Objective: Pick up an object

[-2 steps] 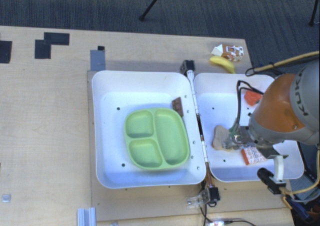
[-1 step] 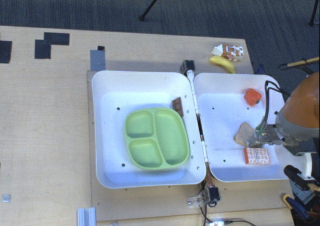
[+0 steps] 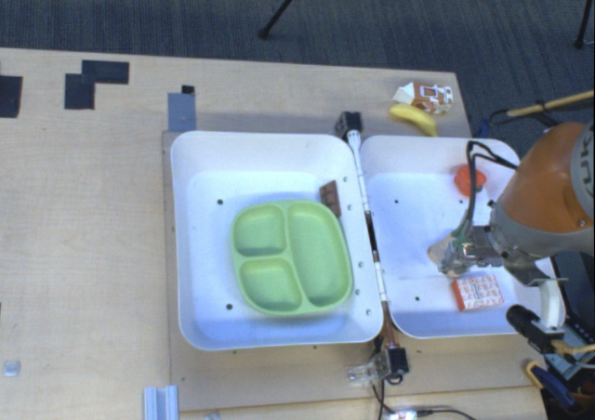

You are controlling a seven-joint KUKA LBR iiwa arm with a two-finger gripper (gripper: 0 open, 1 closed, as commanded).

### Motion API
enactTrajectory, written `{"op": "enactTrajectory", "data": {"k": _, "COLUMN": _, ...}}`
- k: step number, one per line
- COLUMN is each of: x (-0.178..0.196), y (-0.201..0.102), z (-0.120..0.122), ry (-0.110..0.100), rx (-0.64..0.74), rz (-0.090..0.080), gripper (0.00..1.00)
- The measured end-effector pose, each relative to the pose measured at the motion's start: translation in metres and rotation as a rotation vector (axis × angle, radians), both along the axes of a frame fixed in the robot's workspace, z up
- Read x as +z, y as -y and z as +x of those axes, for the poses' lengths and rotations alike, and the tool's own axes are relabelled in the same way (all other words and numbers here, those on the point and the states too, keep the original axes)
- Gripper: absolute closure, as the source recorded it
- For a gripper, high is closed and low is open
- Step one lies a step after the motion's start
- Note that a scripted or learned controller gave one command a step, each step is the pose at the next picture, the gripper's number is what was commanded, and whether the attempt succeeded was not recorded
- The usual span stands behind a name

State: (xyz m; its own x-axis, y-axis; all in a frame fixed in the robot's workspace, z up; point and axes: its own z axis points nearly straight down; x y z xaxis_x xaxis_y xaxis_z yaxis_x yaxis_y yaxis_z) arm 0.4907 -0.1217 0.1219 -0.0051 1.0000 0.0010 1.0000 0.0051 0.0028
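The nearest thing to pick up is a small red and white packet (image 3: pixel 478 292). It lies flat on the floor of the right bin (image 3: pixel 409 214), near that bin's front right corner. The gripper (image 3: pixel 456 255) hangs just beside it, a little to the left and toward the back, so the packet lies to the front right of the gripper. The packet looks almost square, with no clear long side. I cannot tell if the gripper is open or closed, because it is small and blurry here. Nothing looks held. There is one arm (image 3: pixel 548 195), so it must do the job. In the right bin I count one packet and one small orange thing (image 3: pixel 465 178) near the back. In the left bin (image 3: pixel 200 223) I count one green tray (image 3: pixel 290 258) with three parts and one small brown piece (image 3: pixel 329 193) by its back right corner. On the tabletop (image 3: pixel 84 251) behind the bins lie one yellow banana (image 3: pixel 413 118) and one small white toy (image 3: pixel 426 95).
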Motion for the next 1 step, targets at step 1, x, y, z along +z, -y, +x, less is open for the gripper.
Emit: {"op": "enactTrajectory", "data": {"k": 1, "x": -0.0325, "y": 0.0191, "z": 0.0934, "ry": 0.013, "rx": 0.001, "rz": -0.004, "gripper": 1.0}}
